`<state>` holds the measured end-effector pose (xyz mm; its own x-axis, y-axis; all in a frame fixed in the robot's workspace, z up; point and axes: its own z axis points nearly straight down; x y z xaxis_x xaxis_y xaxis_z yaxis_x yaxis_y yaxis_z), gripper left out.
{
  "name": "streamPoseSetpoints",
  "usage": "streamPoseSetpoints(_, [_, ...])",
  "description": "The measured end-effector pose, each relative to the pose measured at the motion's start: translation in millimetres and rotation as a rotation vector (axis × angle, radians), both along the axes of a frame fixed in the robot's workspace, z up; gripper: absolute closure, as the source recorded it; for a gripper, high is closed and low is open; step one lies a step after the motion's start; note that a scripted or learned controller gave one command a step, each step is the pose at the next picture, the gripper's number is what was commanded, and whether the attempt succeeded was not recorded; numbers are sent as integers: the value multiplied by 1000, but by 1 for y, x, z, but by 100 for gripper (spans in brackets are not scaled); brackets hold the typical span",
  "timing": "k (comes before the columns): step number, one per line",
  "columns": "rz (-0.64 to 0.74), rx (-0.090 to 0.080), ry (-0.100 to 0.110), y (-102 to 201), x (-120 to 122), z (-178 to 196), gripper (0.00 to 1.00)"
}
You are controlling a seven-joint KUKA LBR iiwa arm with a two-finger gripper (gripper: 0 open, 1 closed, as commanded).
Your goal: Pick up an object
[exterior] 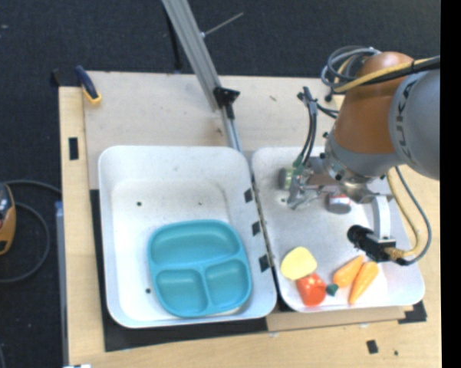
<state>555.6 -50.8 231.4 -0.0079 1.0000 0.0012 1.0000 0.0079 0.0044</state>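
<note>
The right bin [276, 167] holds a yellow lemon-like piece [298, 263], a red pepper-like piece [311, 289] just below it, and two orange carrots [348, 271] [363, 280] near the front right corner. My gripper [294, 190] hangs over the back left part of this bin, well behind the yellow piece and apart from all the items. Nothing shows in its grasp. The grey arm with its orange band [368, 106] covers the back right part of the bin.
The left bin [119, 167] holds a teal divided plate [199, 267] at its front. A metal rail [195, 44] slants down to the gap between the bins. A black part on a yellow cable [368, 241] sits above the carrots.
</note>
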Motion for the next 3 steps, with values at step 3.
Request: streamPoseSetpoints(3, [0,0,4,136,-2,8,100])
